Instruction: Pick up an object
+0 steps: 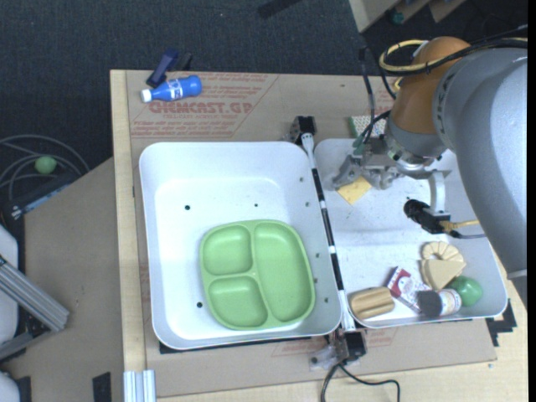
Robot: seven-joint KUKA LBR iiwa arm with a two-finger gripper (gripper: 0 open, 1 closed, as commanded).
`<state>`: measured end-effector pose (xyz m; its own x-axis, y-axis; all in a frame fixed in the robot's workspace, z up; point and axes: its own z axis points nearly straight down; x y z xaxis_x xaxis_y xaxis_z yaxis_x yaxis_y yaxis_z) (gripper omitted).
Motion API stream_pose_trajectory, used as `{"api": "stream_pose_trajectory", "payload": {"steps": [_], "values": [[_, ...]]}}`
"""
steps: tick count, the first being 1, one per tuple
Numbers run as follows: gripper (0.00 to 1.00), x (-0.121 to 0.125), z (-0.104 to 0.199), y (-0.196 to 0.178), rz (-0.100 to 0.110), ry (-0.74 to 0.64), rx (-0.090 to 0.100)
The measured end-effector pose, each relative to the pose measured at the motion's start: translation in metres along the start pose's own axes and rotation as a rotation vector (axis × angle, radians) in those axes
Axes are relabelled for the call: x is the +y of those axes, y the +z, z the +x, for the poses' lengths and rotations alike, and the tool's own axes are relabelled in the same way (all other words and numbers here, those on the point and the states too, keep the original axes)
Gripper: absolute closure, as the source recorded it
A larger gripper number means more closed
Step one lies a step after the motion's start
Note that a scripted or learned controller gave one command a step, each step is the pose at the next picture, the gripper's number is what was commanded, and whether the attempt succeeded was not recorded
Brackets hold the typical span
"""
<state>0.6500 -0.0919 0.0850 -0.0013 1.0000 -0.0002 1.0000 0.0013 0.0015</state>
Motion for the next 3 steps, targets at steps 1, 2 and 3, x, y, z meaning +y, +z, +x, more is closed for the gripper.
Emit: {"api": "stream_pose_trajectory", "payload": {"steps": [1,2,3], "values": [[0.00,0.000,0.000,0.000,0.001,0.000,0.000],[0.00,0.017,-0.004,0.000,-0.001,0.000,-0.001],[0.00,0.015,-0.001,0.000,0.002,0.000,0.000]]}}
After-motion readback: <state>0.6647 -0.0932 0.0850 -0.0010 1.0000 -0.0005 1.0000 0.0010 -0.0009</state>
